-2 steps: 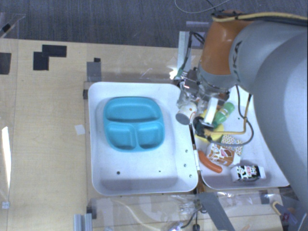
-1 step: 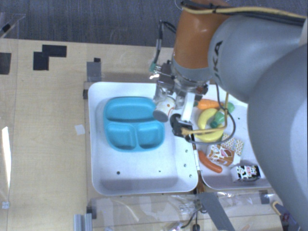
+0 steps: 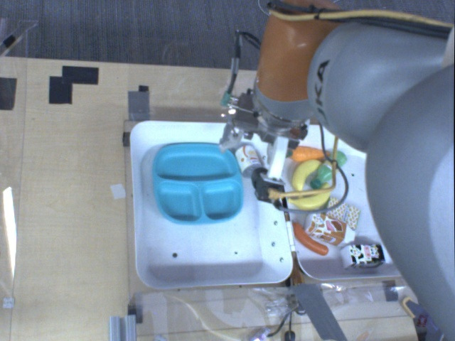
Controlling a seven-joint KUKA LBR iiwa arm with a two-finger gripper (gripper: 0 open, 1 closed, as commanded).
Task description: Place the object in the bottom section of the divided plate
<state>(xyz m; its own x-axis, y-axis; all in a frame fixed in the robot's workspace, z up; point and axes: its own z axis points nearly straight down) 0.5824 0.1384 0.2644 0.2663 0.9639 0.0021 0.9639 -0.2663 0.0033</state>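
On the pale wooden surface point(image 3: 64, 190), below grey ribbed carpet point(image 3: 142, 20), a smooth white bin point(image 3: 199, 265) holds a rounded blue plastic plate point(image 3: 195, 180); whether the end effector point(image 3: 242, 144) is wide or narrow cannot be told.

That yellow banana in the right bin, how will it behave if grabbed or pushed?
The banana looks like smooth moulded plastic, so probably stiff, light and slightly slippery. Its curve suggests it would pivot rather than roll. The carrot lies close, so a push may shift it too.
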